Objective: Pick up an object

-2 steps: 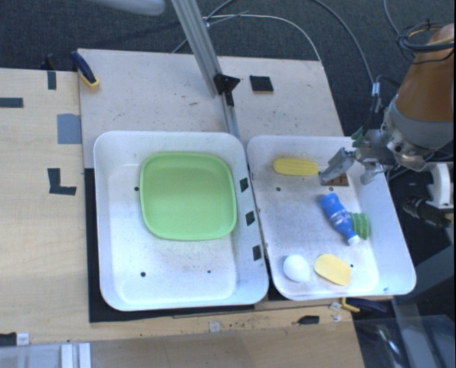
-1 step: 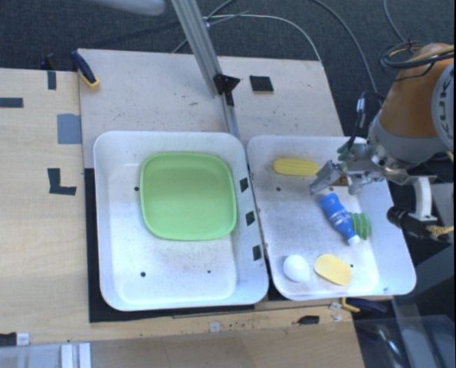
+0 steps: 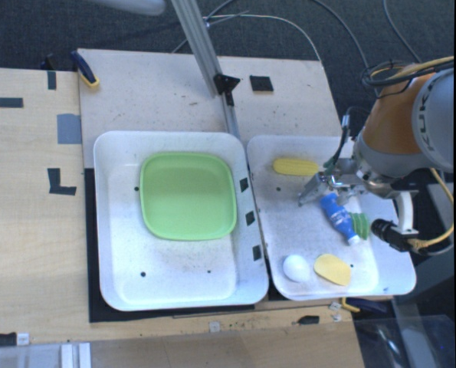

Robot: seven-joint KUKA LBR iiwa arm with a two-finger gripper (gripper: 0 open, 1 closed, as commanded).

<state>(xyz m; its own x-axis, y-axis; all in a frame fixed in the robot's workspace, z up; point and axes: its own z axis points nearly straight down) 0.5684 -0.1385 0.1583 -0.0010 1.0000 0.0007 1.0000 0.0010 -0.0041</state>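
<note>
Camera view shows the gripper [image 3: 319,188] low over the upper middle of the right bin [image 3: 277,228], its fingers spread apart with nothing between them. A blue bottle [image 3: 338,216] lies just right of and below the fingertips, with a green object [image 3: 361,225] beside it. Corn [image 3: 296,166] sits above; a white egg [image 3: 295,267] and yellow piece [image 3: 332,269] lie lower down. The left bin [image 3: 113,228] holds a green plate [image 3: 188,195].
</note>
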